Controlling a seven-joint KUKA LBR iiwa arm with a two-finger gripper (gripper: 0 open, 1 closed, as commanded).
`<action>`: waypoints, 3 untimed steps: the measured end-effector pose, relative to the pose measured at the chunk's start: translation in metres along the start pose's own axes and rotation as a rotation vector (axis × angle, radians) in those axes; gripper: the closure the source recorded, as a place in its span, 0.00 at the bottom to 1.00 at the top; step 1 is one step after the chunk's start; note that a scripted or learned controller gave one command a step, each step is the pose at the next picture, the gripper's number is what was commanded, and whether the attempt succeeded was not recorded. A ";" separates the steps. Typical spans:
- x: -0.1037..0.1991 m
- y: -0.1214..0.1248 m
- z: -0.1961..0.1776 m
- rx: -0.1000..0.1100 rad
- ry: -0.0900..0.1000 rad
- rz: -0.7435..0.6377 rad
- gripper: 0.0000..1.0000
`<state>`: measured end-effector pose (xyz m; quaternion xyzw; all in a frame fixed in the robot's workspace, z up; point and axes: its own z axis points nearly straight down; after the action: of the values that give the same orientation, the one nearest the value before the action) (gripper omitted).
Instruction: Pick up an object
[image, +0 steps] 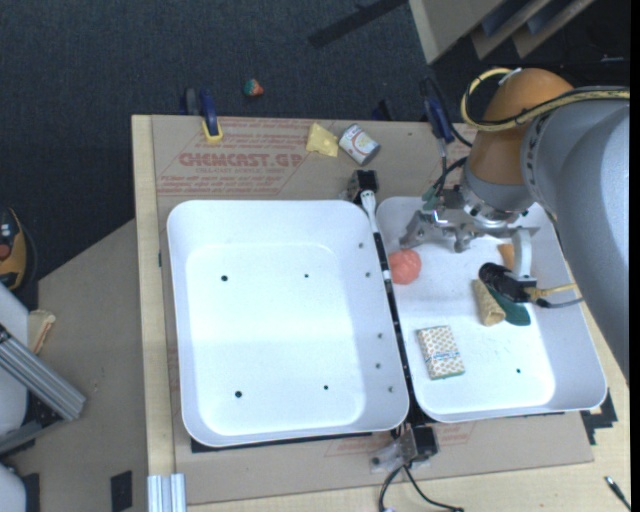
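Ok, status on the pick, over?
Gripper over right bin, far end. Pink ball just beside it, by the left wall. Patterned box nearer, apart from both.

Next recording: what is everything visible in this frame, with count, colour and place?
bins: two, white, side by side on the board
board: one, brown, under the bins
ball: one, pinkish orange, right bin, at left wall
packet: one, pale patterned, right bin, front
tan lump: one, right bin, touching a green piece
yellow scrap: one, board, behind the bins
small box: one, grey-white, beside the scrap
clamps: two, blue, board's back edge
arm: one, grey, orange band
gripper: one, over right bin's back
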<state>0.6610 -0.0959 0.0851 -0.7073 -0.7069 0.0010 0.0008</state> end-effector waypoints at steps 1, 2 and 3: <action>0.005 0.006 0.000 -0.005 -0.001 -0.001 0.00; 0.003 -0.014 0.000 0.001 0.001 0.000 0.00; -0.003 -0.088 0.001 0.006 0.002 0.002 0.00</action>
<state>0.5729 -0.0984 0.0843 -0.7080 -0.7062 0.0023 0.0035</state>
